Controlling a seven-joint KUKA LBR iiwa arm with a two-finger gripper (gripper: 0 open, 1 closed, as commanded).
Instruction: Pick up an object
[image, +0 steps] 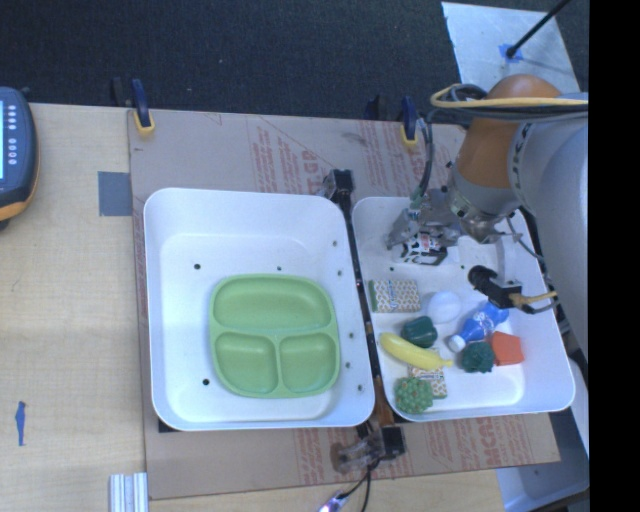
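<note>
Camera view: gripper (425, 240) sits over the upper-left corner of the right bin (545, 400), hanging off the arm (495, 150) that comes in from the upper right. It's too dark and cluttered there to tell how far the claw is open or whether it has anything in it, so I won't call it. No single target is set. Every candidate lies in the lower half of that bin, below the gripper in frame: checkered pad (396, 295) nearest, white ball (443, 304) just right of it, then green pepper (420, 330), banana (412, 351), blue bottle (478, 325), orange block (508, 349), dark broccoli (478, 358) and a pale green floret (414, 395) near the bottom edge. Left bin (170, 300) holds the green divided plate (273, 335), well apart from the gripper. Risks as I read them: the bin floor around the gripper looks bare, so a closure there likely gets nothing. The cluster is tight — pepper, banana, bottle and broccoli touch or nearly touch — so a descent there could wedge between two items, shove a neighbour or lift two at once. Ball is round and will probably squirt out; pad is flat, so poor purchase. Gripper is also close to the bin's upper wall, and a small offset could clip the rim.
</note>
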